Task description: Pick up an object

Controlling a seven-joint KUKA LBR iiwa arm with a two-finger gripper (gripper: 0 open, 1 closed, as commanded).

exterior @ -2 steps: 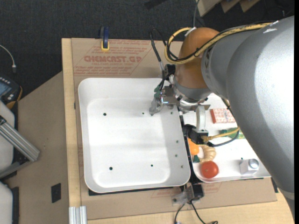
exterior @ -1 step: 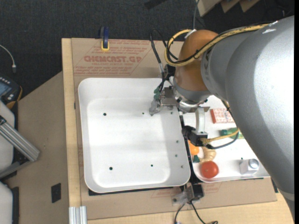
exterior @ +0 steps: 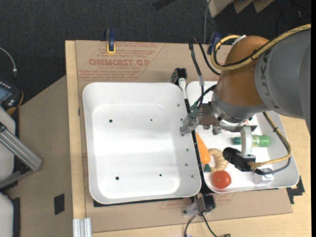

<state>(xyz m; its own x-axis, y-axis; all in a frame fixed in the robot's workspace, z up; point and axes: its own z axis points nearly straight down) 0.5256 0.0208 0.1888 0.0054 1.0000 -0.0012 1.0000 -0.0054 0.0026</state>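
Orange carrot-shaped toy (exterior: 203,151) is lying along the left edge of the right shallow white bin (exterior: 279,176); grey gripper (exterior: 189,124) is hovering at that edge, grip state indiscernible

Dark speckled carpet (exterior: 39,14) is seen around the pale bench (exterior: 52,132), whose top is covered by a brown sheet (exterior: 123,70) printed "CHEMCAST GP" in red and pinned at its far edge by a blue clamp (exterior: 110,37), with an aluminium rail (exterior: 19,149) at left.

One fixed camera looks down aslant, fairly near, on the left bin (exterior: 133,142) and right bin (exterior: 285,176) (arm (exterior: 291,73) at right).
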